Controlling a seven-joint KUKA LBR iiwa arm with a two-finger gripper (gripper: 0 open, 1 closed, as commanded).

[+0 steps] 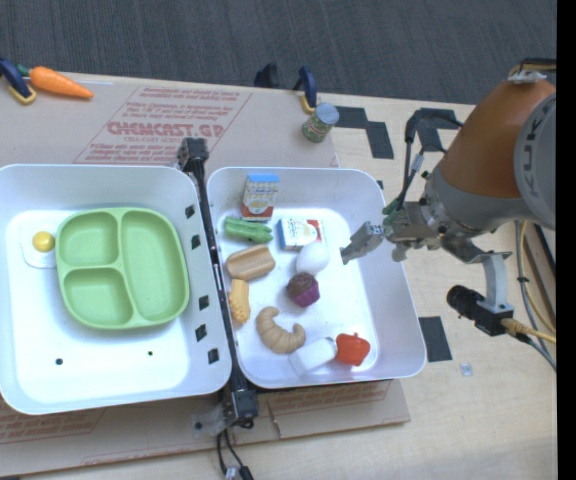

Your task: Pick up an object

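Over the right bin [393,298], the gripper [361,244] hangs above its right side, just beside a white egg [313,257], smooth and pale, lying near the bin's middle by a purple fruit [303,290]. Whether the gripper is wide or narrow, I cannot tell.

Grey arm [488,193] with orange band, black cables trailing.

Cut off by the frame's right side: the arm [503,158], beyond its orange band. Too small and blurred to tell open from closed: the gripper [360,244], at the right bin's [393,313] right wall. Unreadable at this size: the labels on the small carton [259,195] and can [318,123].
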